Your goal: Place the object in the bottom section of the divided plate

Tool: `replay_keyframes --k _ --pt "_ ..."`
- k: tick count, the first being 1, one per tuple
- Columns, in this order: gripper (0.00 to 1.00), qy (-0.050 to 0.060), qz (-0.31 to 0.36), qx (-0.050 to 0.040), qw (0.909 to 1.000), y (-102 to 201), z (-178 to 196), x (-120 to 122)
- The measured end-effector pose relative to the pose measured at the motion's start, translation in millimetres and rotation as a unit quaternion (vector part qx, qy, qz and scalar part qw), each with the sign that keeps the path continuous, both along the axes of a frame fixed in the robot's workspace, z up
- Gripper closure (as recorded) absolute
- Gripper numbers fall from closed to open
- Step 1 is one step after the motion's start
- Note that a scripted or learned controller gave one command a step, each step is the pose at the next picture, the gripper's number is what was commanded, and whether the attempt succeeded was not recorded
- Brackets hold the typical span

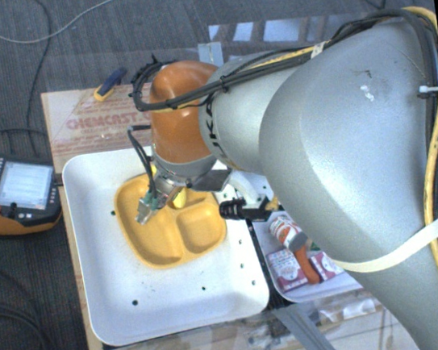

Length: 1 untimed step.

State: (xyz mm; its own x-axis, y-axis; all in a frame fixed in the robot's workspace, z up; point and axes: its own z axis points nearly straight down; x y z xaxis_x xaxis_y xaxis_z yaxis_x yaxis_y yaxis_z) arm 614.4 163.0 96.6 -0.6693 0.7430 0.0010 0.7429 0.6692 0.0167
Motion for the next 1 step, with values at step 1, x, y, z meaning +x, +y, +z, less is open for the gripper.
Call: replay_keyframes --k 1 --pt "1.00 0.006 -0.031 -0.0076 0.9995 36.2 116.7 14.8"
